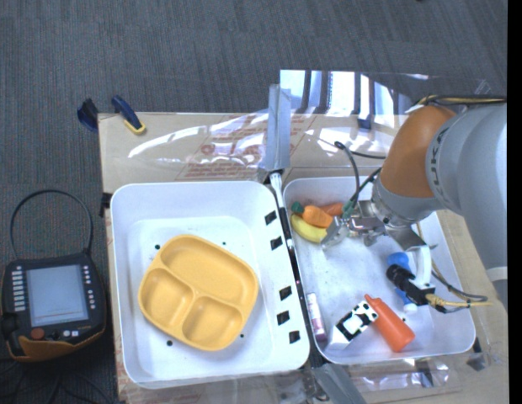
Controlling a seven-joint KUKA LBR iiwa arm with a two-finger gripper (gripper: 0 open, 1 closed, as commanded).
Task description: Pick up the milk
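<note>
Camera view, milk carton (356,320) with black-and-white cow pattern lying in right bin (463,343) near its front edge, touching an orange bottle (389,324), end effector (355,225) low over the bin's far side beside a banana (310,228), grip state impossible to tell, yellow divided plate (199,291) in left bin (126,217)

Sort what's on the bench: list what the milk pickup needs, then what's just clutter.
For the job:
milk carton, black and white, right bin
gripper, over the right bin's far end

Lying about:
yellow divided plate, left bin
orange bottle, beside the carton
banana
carrot
blue and white item
</note>
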